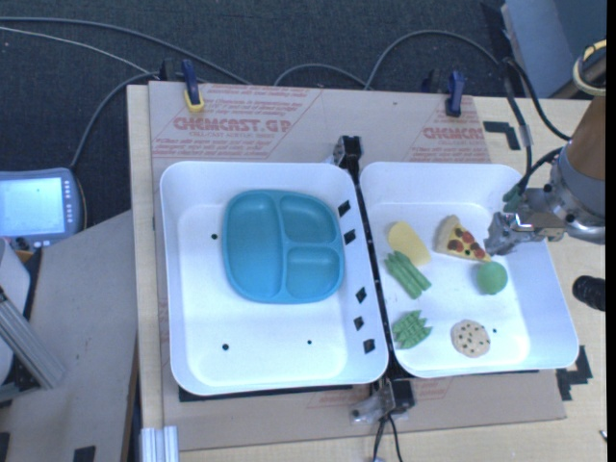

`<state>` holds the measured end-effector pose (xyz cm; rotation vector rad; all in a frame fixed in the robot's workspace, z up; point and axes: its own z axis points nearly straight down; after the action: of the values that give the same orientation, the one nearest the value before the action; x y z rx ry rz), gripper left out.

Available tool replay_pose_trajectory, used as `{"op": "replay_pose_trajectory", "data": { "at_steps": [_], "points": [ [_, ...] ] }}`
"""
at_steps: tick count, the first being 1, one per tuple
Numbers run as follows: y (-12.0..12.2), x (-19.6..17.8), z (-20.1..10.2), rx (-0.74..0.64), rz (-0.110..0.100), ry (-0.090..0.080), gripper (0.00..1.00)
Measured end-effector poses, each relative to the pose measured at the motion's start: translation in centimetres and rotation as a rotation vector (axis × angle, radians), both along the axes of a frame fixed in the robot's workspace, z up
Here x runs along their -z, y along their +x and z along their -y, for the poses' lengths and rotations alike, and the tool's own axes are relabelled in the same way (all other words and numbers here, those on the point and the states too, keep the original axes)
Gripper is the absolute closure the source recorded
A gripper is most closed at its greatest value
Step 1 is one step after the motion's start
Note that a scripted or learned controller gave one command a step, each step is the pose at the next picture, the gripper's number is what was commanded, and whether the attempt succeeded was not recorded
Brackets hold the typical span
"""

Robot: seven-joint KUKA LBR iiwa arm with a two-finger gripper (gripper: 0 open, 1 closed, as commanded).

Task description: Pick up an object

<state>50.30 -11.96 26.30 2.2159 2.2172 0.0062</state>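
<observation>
Camera view is giving me both white bins from above, and I am watching the gripper [500, 236] hanging low over the right bin [539, 354], just beside the toy pizza slice [460, 240] and just above the green ball [491, 277]. From this slant I cannot tell how its claw stands, and I am seeing nothing between its tips, so I am treating nothing as picked yet. The likeliest target, in my judgement, is sitting near the bin's upper middle: the pizza slice, with a yellow piece [408, 242] to its left. Further down, two green vegetable pieces [408, 274] [412, 329] and a cookie [470, 338] are lying well apart. The left bin [192, 354] is holding a blue divided tray [284, 246]. What is worrying me: the tips are coming in between slice and ball, so a descent here could nudge the ball rolling or push the flat slice sideways instead of closing around it.
</observation>
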Motion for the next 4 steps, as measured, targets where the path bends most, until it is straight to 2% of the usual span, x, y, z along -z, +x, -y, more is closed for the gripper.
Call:
{"op": "replay_pose_trajectory", "data": {
  "at_steps": [1,4],
  "points": [
    [0.1,-3.3,0.0,-0.001,-0.003,0.001,1.0],
    [8.8,2.9,-14.5,-0.004,-0.008,0.004,1.0]
  ]
}}
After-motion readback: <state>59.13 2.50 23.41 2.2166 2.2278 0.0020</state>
